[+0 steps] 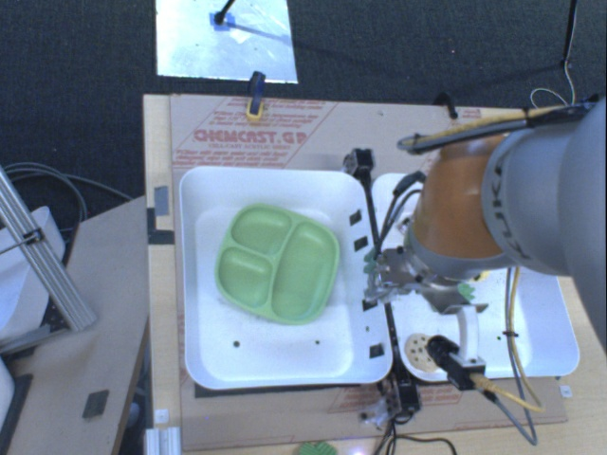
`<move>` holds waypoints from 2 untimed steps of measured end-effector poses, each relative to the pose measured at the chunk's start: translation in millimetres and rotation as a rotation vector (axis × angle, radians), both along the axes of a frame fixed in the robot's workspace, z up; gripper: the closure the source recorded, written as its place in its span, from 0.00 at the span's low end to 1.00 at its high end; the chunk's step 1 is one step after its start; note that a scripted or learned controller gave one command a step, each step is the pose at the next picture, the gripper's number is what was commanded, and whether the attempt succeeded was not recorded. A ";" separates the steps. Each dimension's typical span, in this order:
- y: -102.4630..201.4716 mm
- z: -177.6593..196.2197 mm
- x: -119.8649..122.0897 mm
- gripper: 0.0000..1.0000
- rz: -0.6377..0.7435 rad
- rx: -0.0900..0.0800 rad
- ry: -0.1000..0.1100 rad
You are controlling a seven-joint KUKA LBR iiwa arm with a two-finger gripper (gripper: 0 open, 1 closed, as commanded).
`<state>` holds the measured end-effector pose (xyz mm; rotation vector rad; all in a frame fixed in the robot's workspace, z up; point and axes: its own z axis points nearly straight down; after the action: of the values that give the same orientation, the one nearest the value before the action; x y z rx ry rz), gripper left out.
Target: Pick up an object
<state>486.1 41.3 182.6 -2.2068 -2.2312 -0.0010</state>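
A light green divided plate (278,264) lies flat in the left bin (204,349), a little above its middle. My gripper (377,281) hangs low at the left edge of the right bin (555,349), close to the wall between the two bins. The grey and orange arm hides most of that bin. A small round beige disc with holes (416,351) lies in the right bin near its front, below the gripper. A small green piece (467,292) peeks out from under the wrist, to the gripper's right.
Both bins stand on a brown cardboard sheet (285,131) on the bench. A silver square plate (226,25) lies beyond the bench at the top. A wooden side table (104,282) with a metal rail stands to the left. Another green thing (317,448) shows at the bottom edge.
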 end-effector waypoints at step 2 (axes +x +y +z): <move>-62.4 2.7 93.4 0.00 -0.013 -0.006 -0.011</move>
<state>579.5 -21.1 185.3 -2.2302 -2.2257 -0.0063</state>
